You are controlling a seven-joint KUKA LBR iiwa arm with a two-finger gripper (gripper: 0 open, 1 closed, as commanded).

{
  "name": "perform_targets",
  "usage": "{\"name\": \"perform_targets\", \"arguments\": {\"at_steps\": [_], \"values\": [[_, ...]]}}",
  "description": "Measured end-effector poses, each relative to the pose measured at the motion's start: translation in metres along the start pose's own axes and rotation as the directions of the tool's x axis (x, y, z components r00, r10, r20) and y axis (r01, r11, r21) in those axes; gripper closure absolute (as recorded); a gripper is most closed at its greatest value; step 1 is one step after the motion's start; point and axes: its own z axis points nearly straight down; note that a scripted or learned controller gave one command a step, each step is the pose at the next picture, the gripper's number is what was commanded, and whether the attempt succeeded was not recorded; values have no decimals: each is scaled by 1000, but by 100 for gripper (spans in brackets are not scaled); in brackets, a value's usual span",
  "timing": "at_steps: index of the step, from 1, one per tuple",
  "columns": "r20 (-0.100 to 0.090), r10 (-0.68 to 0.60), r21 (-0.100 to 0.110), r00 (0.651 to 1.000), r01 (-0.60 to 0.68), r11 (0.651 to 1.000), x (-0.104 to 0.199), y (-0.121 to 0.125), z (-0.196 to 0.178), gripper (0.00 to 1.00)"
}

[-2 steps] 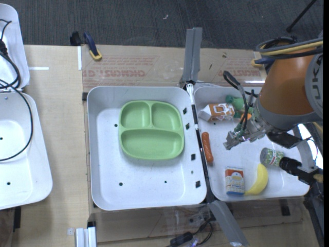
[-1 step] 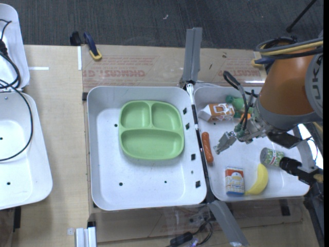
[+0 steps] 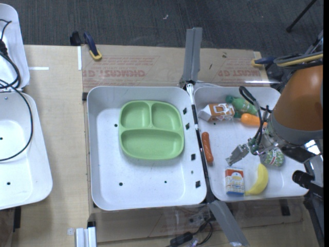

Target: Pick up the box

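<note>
In the right bin [image 3: 298,192], a small white box [image 3: 234,181] with a red and blue label lies flat near the front edge, beside a banana [image 3: 259,180]. A white and orange carton [image 3: 218,112] lies on its side at the back left of the same bin. My gripper [image 3: 237,155] hangs over the middle of the right bin, just above and behind the small box and in front of the carton, touching neither. The grey arm with its orange band [image 3: 303,104] reaches in from the right.
The right bin also holds a red sausage [image 3: 207,147] along its left wall, an orange fruit [image 3: 250,119], a green item [image 3: 239,103] at the back, and a green-white ball [image 3: 274,159] under the wrist. A green divided plate [image 3: 151,130] lies in the left bin [image 3: 103,189].
</note>
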Motion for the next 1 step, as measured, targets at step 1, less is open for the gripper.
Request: {"name": "perform_targets", "arguments": {"at_steps": [1], "values": [[-1, 6, -1, 1000, -6, 1000, -22, -8, 100, 0]]}}
